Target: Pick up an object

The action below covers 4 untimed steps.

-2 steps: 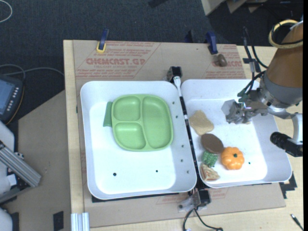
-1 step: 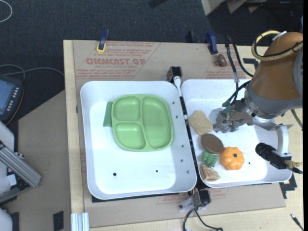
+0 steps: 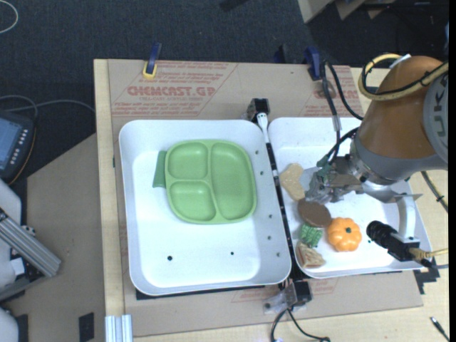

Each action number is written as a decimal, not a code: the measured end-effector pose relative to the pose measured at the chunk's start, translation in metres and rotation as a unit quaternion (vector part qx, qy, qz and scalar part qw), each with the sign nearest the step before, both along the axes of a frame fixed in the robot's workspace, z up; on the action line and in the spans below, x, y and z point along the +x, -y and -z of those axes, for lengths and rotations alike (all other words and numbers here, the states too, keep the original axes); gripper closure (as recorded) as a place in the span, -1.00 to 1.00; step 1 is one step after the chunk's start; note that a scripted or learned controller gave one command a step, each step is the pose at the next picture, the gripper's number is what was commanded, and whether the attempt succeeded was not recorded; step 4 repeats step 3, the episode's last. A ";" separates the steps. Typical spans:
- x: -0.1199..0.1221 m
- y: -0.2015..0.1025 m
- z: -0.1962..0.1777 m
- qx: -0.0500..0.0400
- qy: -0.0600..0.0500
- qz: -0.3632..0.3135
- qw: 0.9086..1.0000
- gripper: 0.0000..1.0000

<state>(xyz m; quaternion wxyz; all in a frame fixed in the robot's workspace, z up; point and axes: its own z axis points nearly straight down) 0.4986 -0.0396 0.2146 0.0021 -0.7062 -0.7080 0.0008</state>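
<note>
Hovering gripper point(image 3: 322, 189) near flat brown oval disc point(image 3: 313, 213), tan bread slice point(image 3: 291, 179) alongside; open or closed, cannot tell.

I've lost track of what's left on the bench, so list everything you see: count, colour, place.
Left bin: one, white, left half of the bench.
Right bin: one, white, beside it.
Divided plate: one, light green, in the left bin.
Flat piece: one, darker green, sticking out at the plate's left edge.
Bread-like chunk: one, tan, left side of the right bin.
Disc: one, brown, right bin, in front of the chunk.
Pumpkin: one, orange, right bin, right of the disc.
Small block: one, green, left of the pumpkin.
Scrap: one, beige, right bin's front left corner.
Arm: one, grey and orange, over the right bin.
Hand: one, dark, just behind the disc.
</note>
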 end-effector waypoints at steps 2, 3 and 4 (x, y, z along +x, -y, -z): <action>0.006 -0.004 -0.002 -0.001 0.003 0.001 1.000 1.00; -0.005 0.003 -0.018 -0.001 0.003 0.001 1.000 1.00; -0.005 0.003 -0.018 -0.001 0.003 0.001 1.000 1.00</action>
